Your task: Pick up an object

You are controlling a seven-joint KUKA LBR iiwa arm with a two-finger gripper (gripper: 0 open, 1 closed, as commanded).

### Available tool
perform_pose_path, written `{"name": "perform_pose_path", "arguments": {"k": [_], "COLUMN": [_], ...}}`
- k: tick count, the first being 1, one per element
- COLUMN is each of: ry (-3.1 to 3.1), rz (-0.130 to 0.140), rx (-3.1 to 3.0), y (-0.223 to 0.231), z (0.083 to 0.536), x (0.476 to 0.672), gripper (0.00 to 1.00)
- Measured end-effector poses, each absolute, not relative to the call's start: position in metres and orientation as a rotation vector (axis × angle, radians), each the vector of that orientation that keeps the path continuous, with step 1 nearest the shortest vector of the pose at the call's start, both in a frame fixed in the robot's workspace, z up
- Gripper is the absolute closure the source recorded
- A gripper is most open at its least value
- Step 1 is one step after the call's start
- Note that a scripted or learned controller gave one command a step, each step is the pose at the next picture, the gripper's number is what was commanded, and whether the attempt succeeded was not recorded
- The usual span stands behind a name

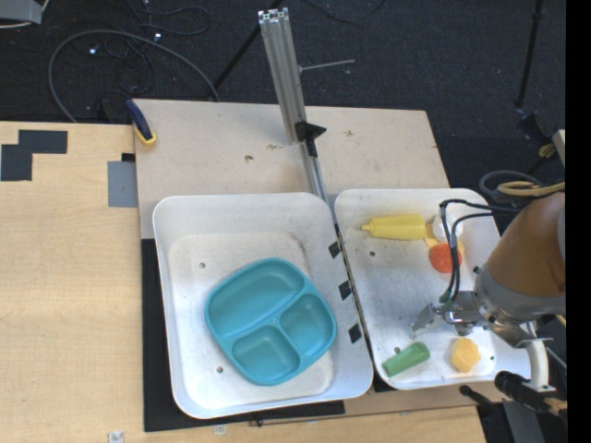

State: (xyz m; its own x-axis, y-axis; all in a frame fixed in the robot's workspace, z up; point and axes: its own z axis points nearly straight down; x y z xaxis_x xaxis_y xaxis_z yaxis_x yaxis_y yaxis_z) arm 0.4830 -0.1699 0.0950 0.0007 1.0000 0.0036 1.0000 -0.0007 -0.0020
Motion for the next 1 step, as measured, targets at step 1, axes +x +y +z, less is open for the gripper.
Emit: {"name": "perform_pose_path", "arguments": {"k": [1], "ry": [-2.215], "rz": [-0.016], "rx": [-2.213], "y": [-0.1652], "z": [0.1055], "x": [0.4855], "gripper": [1.00]}}
